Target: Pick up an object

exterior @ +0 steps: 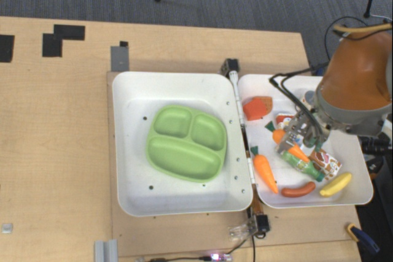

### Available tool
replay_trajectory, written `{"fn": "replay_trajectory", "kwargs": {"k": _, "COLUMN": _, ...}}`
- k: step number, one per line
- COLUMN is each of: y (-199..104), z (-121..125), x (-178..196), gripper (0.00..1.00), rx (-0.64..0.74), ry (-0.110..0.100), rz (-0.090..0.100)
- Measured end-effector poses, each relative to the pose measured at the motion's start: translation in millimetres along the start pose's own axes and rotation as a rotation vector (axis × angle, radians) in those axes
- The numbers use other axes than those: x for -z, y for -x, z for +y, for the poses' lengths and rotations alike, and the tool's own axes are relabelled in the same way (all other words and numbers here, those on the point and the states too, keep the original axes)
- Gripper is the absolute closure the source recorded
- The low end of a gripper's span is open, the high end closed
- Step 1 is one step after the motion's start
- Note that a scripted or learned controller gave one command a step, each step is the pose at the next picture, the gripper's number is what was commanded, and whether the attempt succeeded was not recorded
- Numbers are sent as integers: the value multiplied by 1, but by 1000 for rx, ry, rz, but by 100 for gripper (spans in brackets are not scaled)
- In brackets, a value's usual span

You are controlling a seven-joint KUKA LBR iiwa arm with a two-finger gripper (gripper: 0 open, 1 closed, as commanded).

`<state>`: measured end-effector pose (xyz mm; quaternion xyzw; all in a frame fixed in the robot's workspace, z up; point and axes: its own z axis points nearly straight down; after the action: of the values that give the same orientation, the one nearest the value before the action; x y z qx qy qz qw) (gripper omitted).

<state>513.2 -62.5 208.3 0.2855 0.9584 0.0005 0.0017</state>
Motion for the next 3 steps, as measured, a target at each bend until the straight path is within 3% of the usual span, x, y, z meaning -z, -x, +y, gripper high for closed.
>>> {"fn": "replay_trajectory", "kwargs": {"k": 1, "y": 26, "z": 18, "x": -24, "gripper": 100, "rx": 280, "ry": 1, "rz": -1}}
{"fn": "replay_trajectory", "kwargs": {"k": 2, "y": 130, "z": 27, "x": -49, "gripper": 100, "rx": 331, "ry": 1, "rz": -2}}
{"fn": "replay_trajectory", "kwargs": {"k": 3, "y": 98, "z": 28, "x": -109, "gripper": 100, "rx": 543, "ry": 1, "rz": -3}}
